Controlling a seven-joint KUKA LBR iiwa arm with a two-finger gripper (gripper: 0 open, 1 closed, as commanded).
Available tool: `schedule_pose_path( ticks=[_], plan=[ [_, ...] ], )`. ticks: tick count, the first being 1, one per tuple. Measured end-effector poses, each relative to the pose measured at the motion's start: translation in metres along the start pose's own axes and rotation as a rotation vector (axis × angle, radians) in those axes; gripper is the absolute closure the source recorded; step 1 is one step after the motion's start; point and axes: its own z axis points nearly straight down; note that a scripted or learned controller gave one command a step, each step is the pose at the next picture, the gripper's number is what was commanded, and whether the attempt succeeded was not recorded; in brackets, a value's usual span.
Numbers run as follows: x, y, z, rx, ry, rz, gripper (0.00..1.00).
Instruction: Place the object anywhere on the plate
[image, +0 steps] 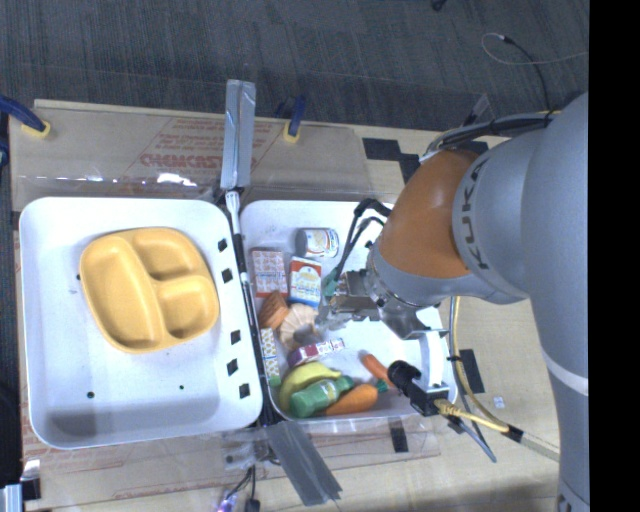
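While the grey arm (520, 230) with its orange band (430, 225) reaches in from three o'clock, its gripper (335, 312) sits low over the right bin (440, 335), among the clutter near that bin's middle. Whether its claw is apart or together I cannot tell, since the wrist body covers most of it and nothing can be seen plainly between the tips. At the gripper's nine o'clock, just beside it, lie a tan rounded item (297, 320) and a reddish-brown one (272, 306); which of the bin's pieces is the task's object cannot be told. Toward eleven o'clock from the gripper stand a small red-and-white carton (305, 280) and a flat red packet (266, 271), with a small tin (318, 242) at the bin's twelve o'clock end. Toward six o'clock lie a yellow banana (310, 376), touching a green item (312, 398), and an orange carrot (352, 400) against the near wall. A second small carrot (373, 366) rests at the gripper's five o'clock. In the left bin (60, 400), well apart from the gripper at nine o'clock, sits the yellow plate (148, 288), divided into compartments, with nothing on it.
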Motion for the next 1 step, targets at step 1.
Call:
schedule_pose_path(
  ticks=[1],
  plan=[
    [0.0642,-0.0174,0.001,0.003,-0.001,0.118,1.0]
  ],
)
